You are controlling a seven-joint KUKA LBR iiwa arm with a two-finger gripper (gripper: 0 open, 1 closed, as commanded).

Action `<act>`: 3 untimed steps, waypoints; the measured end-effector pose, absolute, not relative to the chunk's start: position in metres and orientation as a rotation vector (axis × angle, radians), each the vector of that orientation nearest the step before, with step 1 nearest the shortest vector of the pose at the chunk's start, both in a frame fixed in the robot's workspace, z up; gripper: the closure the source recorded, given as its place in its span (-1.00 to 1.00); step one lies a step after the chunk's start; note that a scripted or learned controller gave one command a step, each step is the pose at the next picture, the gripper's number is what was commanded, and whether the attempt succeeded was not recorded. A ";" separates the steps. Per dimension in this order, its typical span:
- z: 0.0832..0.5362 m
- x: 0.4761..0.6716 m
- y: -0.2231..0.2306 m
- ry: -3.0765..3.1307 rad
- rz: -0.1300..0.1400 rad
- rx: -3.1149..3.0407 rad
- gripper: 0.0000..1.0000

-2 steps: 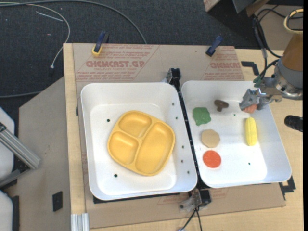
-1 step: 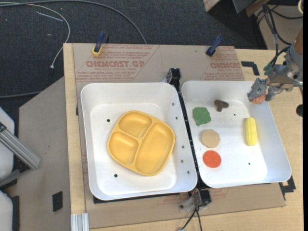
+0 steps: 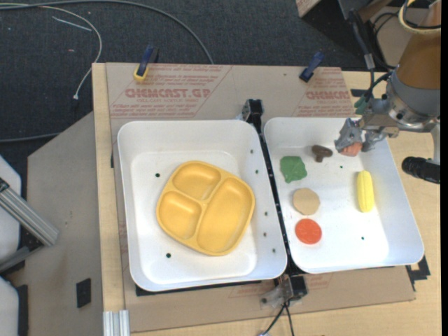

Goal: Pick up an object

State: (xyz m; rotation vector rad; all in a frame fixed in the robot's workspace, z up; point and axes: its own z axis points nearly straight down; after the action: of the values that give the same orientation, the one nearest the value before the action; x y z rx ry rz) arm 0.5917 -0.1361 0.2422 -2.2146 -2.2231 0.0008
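The end effector (image 3: 352, 143) sits low over the far part of the right bin (image 3: 392, 247), at a small reddish piece (image 3: 353, 148). Whether it has closed on that piece I cannot tell. The piece looks light, small and probably smooth; a grip across its middle seems safest. Just beside it lies a brown bit (image 3: 321, 152). Nearer the camera lie a green lump (image 3: 293, 168), tan disc (image 3: 306, 201), red disc (image 3: 309, 231) and yellow corn (image 3: 365, 190). The left bin (image 3: 140, 257) holds a yellow tray (image 3: 205, 207).
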 end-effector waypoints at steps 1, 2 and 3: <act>0.243 0.586 -0.087 -2.224 0.001 -2.215 1.00; 0.229 0.589 -0.031 -2.224 0.002 -2.213 1.00; 0.218 0.597 0.021 -2.225 0.002 -2.213 1.00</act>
State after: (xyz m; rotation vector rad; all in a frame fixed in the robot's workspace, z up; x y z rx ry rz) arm 0.5967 0.0210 0.2177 -2.2126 -2.2246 0.0019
